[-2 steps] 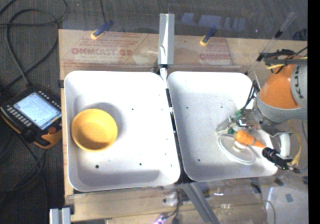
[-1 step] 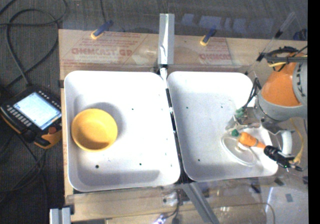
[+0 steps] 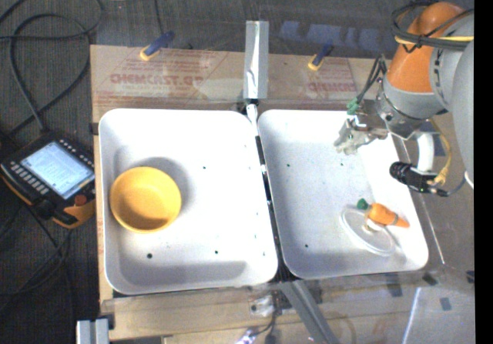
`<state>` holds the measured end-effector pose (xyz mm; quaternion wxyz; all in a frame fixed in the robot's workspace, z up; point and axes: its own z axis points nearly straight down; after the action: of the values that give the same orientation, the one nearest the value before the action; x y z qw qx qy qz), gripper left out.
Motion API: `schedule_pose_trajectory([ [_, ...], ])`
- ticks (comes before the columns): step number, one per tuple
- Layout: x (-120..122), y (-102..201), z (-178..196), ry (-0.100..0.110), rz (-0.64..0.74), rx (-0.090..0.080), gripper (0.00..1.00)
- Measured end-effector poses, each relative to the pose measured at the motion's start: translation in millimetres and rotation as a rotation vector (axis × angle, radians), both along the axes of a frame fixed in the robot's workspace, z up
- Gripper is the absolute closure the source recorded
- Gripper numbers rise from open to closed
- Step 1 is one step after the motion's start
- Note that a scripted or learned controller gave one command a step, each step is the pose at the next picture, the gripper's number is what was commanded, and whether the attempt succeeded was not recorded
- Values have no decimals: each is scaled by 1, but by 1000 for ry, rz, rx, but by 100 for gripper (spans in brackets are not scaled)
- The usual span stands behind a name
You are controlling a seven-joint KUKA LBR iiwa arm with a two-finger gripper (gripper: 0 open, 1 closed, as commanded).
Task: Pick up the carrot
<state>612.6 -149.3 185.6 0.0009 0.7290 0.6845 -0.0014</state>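
Note:
A small orange carrot (image 3: 384,216) with a green top lies in the right bin (image 3: 316,181), near its front right corner, resting on a clear round lid (image 3: 368,230). My gripper (image 3: 350,137) hangs over the back right part of the same bin, well behind the carrot and apart from it. Nothing is between its fingers, which point down and left.
A yellow bowl (image 3: 145,198) sits at the left side of the left bin (image 3: 208,258). A metal divider post (image 3: 256,65) stands behind the seam between the bins. A teach pendant (image 3: 50,175) lies off the bench to the left.

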Motion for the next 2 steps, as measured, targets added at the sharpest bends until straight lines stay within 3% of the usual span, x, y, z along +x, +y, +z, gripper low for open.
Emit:
schedule_pose_trajectory([
  [1,0,-1,0,1,-1,-1,0],
  [2,-35,-47,-21,3,-16,0,0],
])
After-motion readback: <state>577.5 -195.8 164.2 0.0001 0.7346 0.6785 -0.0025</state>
